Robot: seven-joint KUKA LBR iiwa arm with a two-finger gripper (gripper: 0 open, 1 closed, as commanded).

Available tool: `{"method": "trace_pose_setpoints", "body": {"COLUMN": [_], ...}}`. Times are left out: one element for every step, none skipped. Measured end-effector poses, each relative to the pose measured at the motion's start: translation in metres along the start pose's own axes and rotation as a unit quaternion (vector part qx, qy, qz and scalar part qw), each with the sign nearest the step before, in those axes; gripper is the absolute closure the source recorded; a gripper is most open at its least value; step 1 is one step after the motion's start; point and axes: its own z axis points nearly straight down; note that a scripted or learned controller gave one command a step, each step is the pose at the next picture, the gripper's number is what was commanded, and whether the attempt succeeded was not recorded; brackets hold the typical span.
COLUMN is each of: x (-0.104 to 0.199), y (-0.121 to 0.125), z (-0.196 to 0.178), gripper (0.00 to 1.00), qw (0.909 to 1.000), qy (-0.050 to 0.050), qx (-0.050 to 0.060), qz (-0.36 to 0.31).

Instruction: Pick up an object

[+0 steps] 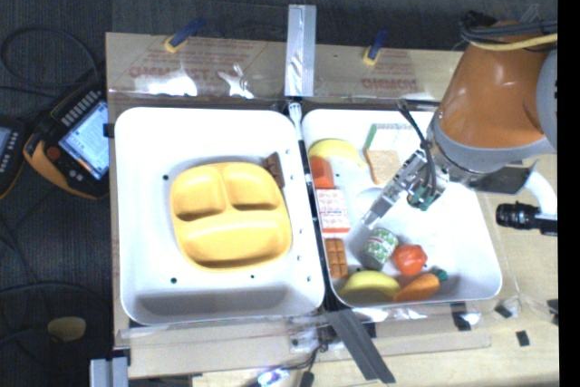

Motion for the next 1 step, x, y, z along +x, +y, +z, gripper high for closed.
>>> {"method": "trace_pose_setpoints", "body": {"x": [-0.0540], "y": [-0.0498], "z": [0.0398], "gripper": [1.00], "qw": [0.9945], "qy": [0.000], "qx": [0.000], "qz": [-0.105]}}
